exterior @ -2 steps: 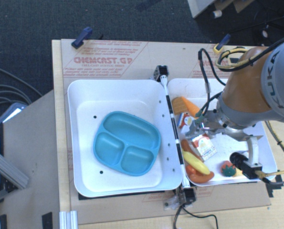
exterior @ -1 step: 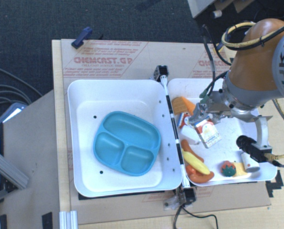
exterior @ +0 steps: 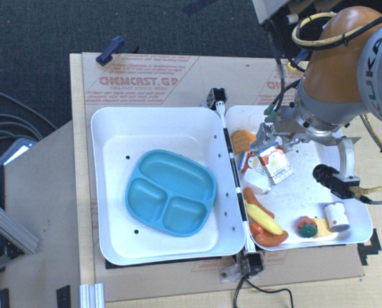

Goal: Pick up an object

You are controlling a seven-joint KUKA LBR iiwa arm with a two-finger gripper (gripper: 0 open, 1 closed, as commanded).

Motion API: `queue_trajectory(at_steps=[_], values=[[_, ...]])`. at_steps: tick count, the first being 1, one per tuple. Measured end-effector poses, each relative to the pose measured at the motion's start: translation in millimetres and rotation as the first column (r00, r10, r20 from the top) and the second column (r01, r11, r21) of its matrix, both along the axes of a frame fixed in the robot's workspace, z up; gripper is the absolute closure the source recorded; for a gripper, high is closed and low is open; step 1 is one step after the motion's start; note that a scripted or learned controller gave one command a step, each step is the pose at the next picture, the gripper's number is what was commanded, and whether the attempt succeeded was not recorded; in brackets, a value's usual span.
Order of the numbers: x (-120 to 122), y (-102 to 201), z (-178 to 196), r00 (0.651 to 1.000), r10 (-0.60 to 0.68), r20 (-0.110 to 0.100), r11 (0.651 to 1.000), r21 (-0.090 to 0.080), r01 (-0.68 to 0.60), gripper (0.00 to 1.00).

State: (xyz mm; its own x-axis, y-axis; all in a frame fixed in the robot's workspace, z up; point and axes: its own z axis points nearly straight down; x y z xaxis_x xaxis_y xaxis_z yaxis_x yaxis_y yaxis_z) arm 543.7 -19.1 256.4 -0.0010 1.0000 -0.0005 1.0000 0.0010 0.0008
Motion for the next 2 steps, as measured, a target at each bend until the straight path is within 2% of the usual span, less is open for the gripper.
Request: queue_trajectory(at_steps=[1,2], values=[[-42,10,12,1.0,0.0,-0.004,1.0,0.001,0.0,1.0],[-36,21,6,1.0,-0.001,-0.004,1.0,0.001,0.001,1.0]])
